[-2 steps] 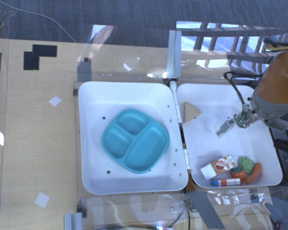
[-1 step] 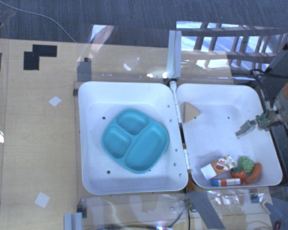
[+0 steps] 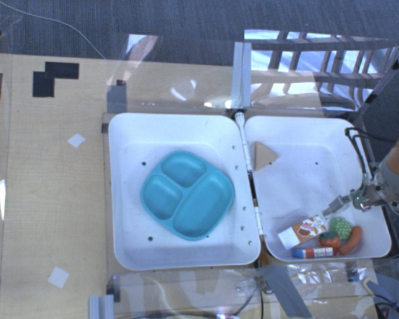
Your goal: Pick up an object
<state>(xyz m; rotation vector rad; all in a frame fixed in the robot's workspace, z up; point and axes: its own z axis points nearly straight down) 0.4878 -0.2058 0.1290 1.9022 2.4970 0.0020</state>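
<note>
A small pile of objects lies in the front right corner of the right bin (image 3: 299, 145): a white and orange carton (image 3: 308, 230), a green toy vegetable (image 3: 342, 228), an orange sausage-shaped piece (image 3: 352, 240), a small red piece (image 3: 329, 240) and a white tube (image 3: 314, 252) with a blue end. My gripper (image 3: 334, 207) reaches in from the right edge and hangs just above and behind the carton and the green vegetable. Nothing is visibly held in it.
A blue divided plate (image 3: 187, 195) lies in the middle of the left bin (image 3: 126, 145). A tan triangular scrap (image 3: 264, 155) sits near the divider in the right bin. A black cable (image 3: 359, 148) runs along the right bin's far wall.
</note>
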